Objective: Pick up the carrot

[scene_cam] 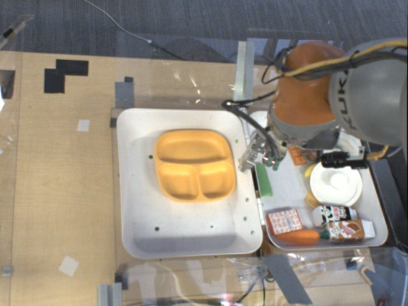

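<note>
The carrot (298, 237), orange and lying on its side, rests at the front edge of the right bin (285, 182), just below a small red-and-white packet (285, 221). My gripper (254, 155) hangs over the seam between the two bins, well behind the carrot and to its left. The metal fingers point down-left beside a green stick-shaped item (264, 178). Nothing shows between the fingers. The orange-banded wrist (305, 89) hides the back of the right bin.
The left bin (137, 234) holds a yellow divided plate (194, 164). In the right bin lie a white round lid or cup (335, 184), a small carton with brown print (344, 229), a yellow piece (310, 171) and an orange piece (297, 155). Cables trail over the bench behind.
</note>
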Robot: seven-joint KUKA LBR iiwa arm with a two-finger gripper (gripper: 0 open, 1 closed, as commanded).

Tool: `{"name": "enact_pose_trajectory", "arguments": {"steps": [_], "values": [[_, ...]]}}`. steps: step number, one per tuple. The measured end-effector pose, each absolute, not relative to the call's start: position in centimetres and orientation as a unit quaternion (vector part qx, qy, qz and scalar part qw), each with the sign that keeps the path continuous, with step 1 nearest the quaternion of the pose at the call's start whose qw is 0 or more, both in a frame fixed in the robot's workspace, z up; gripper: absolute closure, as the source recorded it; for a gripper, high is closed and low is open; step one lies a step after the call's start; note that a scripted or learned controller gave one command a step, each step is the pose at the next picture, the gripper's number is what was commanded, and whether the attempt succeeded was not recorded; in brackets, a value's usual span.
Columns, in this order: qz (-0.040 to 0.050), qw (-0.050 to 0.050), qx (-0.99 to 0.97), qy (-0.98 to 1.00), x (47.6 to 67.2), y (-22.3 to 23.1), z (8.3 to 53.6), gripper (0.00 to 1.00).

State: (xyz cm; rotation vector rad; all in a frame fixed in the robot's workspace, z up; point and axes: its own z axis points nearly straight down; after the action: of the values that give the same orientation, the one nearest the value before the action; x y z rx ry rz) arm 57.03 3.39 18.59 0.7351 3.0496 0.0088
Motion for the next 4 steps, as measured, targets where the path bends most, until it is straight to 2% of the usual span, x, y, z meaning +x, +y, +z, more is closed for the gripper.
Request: {"name": "enact_pose_trajectory", "arguments": {"steps": [1, 2, 3, 4], "values": [[0.0019, 0.010, 0.199, 0.980, 60.1, -1.4, 34.7, 1.00], [-0.0002, 0.004, 0.181, 0.983, 49.1, -7.3, 32.4, 1.00], [-0.0008, 0.001, 0.202, 0.979, 48.7, -14.2, 25.6, 1.00], [-0.0001, 0.004, 0.117, 0.993, 48.9, -14.1, 24.8, 1.00]]}}
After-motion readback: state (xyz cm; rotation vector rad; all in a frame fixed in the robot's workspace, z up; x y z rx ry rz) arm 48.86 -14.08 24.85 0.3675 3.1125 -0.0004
